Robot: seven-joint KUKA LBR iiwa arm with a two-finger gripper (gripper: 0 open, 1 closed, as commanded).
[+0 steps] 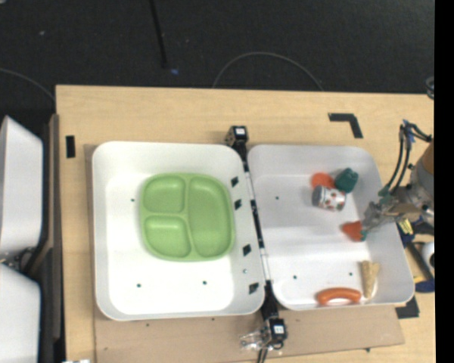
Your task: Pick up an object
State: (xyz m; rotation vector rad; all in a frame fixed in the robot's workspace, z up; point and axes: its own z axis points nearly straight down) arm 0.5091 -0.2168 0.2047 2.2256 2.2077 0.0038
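My gripper [372, 216] reaches in over the right edge of the right bin [295, 240]. A small red object [352, 231] lies right at its tip, just below and left of it; whether they touch is unclear. Further up the bin sit a small orange piece [321, 180], a teal block [347, 178] and a white and red can-like object [329, 198], close together. Near the bin's front edge are a tan wedge [370, 277] and an orange curved piece [338, 297].
The left bin [113, 278] holds a green divided plate [188, 216] in its middle. A ridge with black clips [251, 225] separates the two bins. Cables and the arm's body [412, 187] crowd the right edge of the bench.
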